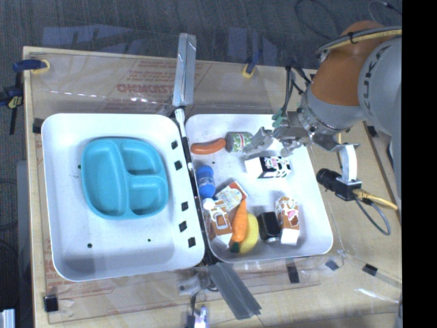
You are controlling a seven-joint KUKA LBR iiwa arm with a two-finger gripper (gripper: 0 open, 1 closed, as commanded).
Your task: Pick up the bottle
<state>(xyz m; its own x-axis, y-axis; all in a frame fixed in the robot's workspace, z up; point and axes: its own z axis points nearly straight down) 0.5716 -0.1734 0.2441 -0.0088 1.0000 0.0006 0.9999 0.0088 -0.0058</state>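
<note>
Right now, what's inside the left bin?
The left bin holds one thing: a blue divided tray, lying flat and nothing in its compartments. Bare white floor surrounds it. Whatever is beneath the tray is covered, so that can't be told.

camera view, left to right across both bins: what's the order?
Blue tray → bottle → carrot → black-and-white carton → gripper sits above that carton, so its place in the order is unclear.
</note>
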